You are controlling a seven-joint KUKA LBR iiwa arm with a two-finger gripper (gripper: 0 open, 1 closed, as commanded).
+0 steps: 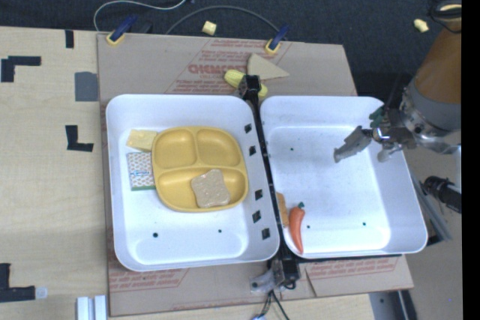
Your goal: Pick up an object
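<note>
Over the right bin (390,232), the gripper (352,148) hangs, seemingly holding nothing.

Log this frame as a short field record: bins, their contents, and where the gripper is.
left bin: yellow divided plate with a slice of bread on it; sponge and yellow wedge beside the plate
right bin: carrot in the near left corner
gripper: over the right bin, holding nothing
gripper to carrot: apart
</note>
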